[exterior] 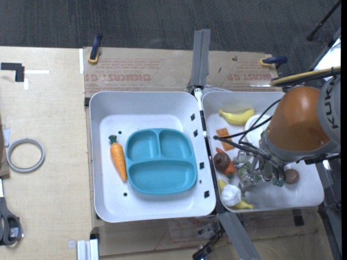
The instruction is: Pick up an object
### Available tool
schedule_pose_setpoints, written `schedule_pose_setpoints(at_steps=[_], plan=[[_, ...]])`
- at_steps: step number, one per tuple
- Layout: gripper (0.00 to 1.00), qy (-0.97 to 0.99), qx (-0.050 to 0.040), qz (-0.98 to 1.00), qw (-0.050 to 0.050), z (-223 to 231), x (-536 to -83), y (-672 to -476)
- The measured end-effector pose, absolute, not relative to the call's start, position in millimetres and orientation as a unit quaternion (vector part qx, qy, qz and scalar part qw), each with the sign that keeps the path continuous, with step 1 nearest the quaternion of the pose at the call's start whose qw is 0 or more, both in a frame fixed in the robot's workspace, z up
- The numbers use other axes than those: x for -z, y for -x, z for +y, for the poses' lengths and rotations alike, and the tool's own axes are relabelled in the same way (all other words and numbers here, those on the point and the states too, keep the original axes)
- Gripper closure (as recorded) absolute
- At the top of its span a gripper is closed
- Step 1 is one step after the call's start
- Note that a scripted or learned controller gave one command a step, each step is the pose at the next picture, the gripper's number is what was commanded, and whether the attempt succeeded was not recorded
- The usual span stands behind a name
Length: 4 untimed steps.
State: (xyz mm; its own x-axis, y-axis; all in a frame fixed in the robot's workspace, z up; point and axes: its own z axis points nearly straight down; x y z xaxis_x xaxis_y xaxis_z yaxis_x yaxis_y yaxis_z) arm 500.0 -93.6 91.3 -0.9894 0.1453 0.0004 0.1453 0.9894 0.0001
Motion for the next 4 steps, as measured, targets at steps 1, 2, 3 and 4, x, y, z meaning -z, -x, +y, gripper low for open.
schedule_pose_setpoints(at_steps=[1,2,3,4], plan=[[0.0,0.059,-0.0003,-0.998,-0.001,-96.9,-92.1,-511.8],[0.0,0.02,-0.0003,-1.0,-0.002,-96.4,-92.3,-523.3],[0.0,0.062,0.0003,-0.998,0.0,-94.1,-91.4,-503.3],[0.0,0.102,0.0002,-0.995,-0.001,-96.1,-92.0,-508.8]])
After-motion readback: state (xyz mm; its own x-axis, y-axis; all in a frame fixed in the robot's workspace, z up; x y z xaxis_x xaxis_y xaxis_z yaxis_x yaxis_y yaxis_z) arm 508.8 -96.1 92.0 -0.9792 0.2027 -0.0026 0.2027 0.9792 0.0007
